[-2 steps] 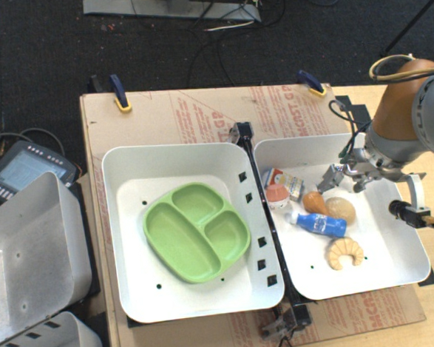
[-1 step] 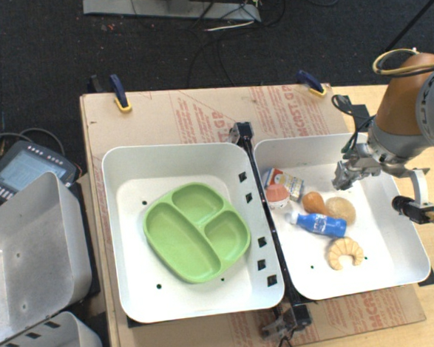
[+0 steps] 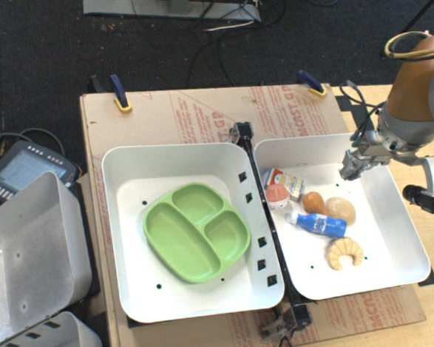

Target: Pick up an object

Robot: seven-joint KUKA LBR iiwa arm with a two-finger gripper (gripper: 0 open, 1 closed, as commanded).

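You see the grey two-finger gripper (image 3: 350, 168) above the right white bin (image 3: 398, 216), near a blue bottle (image 3: 320, 224), croissant (image 3: 345, 253) and brown egg (image 3: 313, 201)

Grey rounded metal arm (image 3: 406, 126) with a glossy orange band above the wrist; black cables alongside; small dark grey pincer (image 3: 349, 169), finger detail too blurry to make out.

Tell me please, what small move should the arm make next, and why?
Probably move the gripper toward the view's lower left and lower it over the blue bottle. The gripper hangs above the upper right part of the right bin, with nothing between its fingers, while the objects lie nearer the bin's middle.
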